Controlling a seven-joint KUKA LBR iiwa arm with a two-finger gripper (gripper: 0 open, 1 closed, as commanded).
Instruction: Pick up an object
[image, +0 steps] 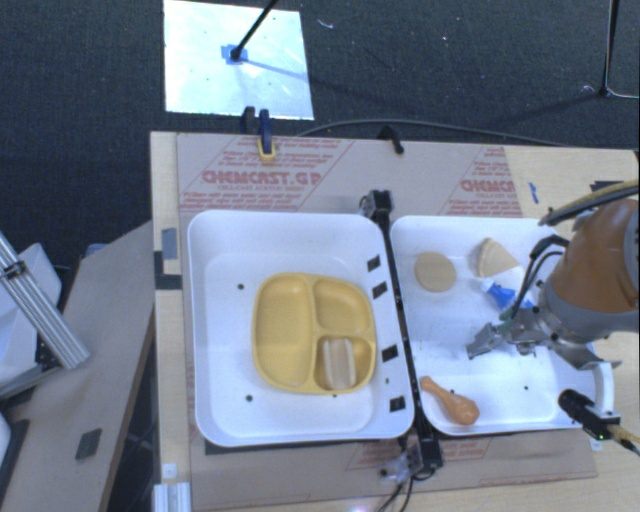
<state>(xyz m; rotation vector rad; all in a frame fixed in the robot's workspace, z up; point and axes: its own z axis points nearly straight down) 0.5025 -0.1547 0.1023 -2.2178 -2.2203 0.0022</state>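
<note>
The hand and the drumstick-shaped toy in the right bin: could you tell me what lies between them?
In the camera view, just bare white bin floor separates the hand from the drumstick toy.

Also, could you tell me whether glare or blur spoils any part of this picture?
In the camera view, the silver sheet on the dark floor is washed out by glare; the white bins are bright but readable; the gripper looks soft and blurred, and a blue object beside it is too unclear to identify.

Bare bin floor (450, 330) lies left of the jaws; disc (435, 271), wedge (494, 257) and blue piece (500, 295) crowd beyond, drumstick (450, 400) nearer.
</note>
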